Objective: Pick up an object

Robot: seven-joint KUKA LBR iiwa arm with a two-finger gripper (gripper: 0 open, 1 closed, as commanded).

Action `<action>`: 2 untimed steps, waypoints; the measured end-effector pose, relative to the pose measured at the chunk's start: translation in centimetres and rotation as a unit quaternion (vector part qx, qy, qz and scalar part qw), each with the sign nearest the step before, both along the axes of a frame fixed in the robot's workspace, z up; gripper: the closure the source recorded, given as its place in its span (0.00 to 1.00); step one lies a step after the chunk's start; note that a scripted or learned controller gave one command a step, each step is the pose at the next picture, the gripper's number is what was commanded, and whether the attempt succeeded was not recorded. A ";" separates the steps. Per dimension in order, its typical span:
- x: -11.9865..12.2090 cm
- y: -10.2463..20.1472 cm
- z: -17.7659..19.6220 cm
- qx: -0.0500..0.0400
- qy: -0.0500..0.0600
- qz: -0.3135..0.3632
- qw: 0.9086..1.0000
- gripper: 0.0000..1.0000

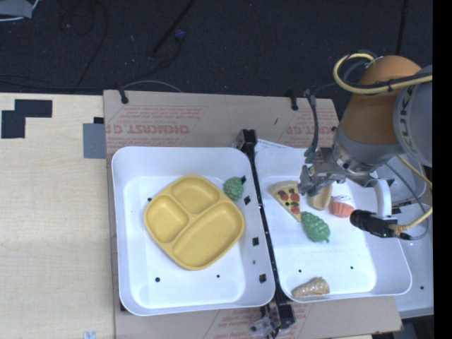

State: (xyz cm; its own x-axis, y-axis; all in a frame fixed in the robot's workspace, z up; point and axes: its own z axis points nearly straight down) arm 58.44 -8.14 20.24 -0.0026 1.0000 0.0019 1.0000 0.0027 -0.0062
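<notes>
Progress on the pick looks early to us: from the single overhead camera we see the gripper (316, 182) lowered into the right bin (395, 277), but nothing is visibly lifted clear of the bin floor. We cannot tell how far the pincer is open, nor whether it has hold of anything, because the grey wrist and the orange band above it cover the tips from this angle. We judge that the grasp and the lift are both left to do.

Just under the gripper stands a small tan object (319, 199), possibly a toy cup or cone, which we take as the likely target; it seems to touch the gripper or sit right beside it. Beside it to the right lies a small pink and orange toy (342, 207). To the left lies a toy pizza slice (287, 198), and just below that a green bumpy toy (316, 227), perhaps a bunch of grapes. Near the front wall of this bin, well apart from the others, rests a beige toy (311, 287) shaped like a cone or pastry.

The left bin (131, 274) holds a yellow divided plate (194, 221) with three compartments, tilted diagonally and with nothing in them. A small green leafy toy (234, 188) sits against the plate's upper right edge, near the wall between the bins.
</notes>
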 end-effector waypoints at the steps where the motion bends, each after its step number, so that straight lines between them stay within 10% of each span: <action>1: -2.0 4.6 -0.7 0.000 0.000 0.000 1.000 1.00; 2: -3.9 9.2 -1.1 0.000 0.000 0.001 1.000 1.00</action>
